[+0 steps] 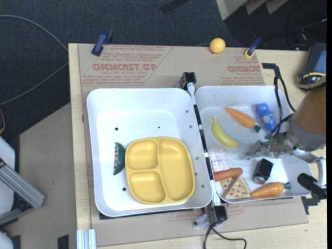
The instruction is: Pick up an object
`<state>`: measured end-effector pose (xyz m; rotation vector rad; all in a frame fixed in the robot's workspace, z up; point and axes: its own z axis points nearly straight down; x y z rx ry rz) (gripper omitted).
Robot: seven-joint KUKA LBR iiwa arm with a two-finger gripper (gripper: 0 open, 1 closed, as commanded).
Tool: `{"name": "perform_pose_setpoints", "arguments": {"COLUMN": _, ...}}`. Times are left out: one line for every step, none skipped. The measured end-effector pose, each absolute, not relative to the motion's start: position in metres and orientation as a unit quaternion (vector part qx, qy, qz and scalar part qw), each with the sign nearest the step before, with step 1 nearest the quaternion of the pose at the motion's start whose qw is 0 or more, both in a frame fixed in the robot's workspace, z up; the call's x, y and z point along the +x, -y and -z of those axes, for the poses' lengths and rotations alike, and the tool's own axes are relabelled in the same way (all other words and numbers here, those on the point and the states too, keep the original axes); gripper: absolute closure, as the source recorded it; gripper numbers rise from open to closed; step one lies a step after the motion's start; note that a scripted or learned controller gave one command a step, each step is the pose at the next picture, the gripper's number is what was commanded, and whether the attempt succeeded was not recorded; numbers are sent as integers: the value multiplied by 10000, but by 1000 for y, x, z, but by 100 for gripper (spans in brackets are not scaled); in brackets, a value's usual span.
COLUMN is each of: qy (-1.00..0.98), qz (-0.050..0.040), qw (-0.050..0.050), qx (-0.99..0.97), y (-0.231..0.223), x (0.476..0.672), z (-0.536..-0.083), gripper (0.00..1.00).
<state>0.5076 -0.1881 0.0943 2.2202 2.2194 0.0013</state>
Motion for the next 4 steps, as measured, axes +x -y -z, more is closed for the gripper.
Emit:
{"name": "perform_pose_setpoints", "arguments": {"qy": -7069, "qz": 3, "qw": -10, "qx": 7073, "y": 180, "x": 479, "z": -84, "gripper": 0}}
{"name": "perform_pose_setpoints", "arguments": {"qy": -7067, "qz": -5, "qw": 7, "qx": 7075, "y": 180, "x": 480, "z": -95, "gripper": 100}}
{"name": "perform_pose_setpoints", "arguments": {"qy": -7076, "qz": -5, "qw": 5, "qx": 7066, "y": 101, "x": 497, "z": -102, "gripper": 100}}
{"name": "perform_pose_setpoints", "arguments": {"qy": -7078, "qz": -11, "qw": 1, "qx": 7064, "y": 29, "x": 556, "z": -185, "gripper": 100}}
